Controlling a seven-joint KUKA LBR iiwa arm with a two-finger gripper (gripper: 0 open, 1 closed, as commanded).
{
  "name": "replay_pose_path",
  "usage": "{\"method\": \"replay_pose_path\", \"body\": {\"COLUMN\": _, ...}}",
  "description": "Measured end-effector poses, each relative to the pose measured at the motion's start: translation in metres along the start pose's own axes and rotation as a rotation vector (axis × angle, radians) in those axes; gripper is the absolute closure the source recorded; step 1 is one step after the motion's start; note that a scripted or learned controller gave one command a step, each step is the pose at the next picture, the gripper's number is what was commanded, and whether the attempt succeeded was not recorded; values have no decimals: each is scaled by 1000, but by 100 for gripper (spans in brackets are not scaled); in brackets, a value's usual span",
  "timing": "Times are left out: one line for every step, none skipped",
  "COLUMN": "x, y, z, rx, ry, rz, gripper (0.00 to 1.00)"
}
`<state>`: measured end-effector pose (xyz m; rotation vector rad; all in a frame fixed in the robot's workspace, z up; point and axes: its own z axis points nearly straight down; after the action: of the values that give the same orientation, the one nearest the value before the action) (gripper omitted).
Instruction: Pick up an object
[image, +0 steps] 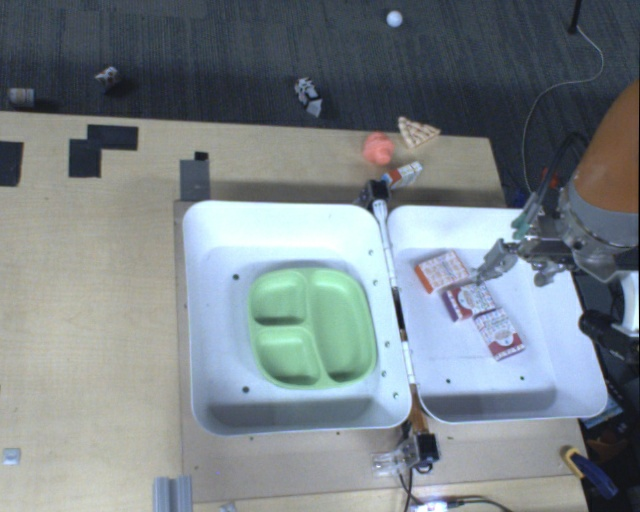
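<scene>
Looking first at a small clear clip (400, 460) with wires, at the front edge of the surface (90, 350). Counting two white bins side by side: the left bin (205, 300) and the right bin (560, 380). Seeing one green tray (312, 325) with three pockets, lying in the left bin. Counting three little flat packets in the right bin, lying close together in a slanted row: an orange and white packet (441, 270), a dark red packet (466, 300) and a red and white packet (499, 335). Finding the tool (495, 262) pointing down just beside the first two. Not being able to tell whether spread or pressed together.
</scene>
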<state>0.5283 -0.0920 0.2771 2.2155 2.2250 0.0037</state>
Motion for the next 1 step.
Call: {"method": "replay_pose_path", "body": {"x": -14, "y": 25, "z": 179, "rx": -12, "ry": -3, "rz": 1, "gripper": 0}}
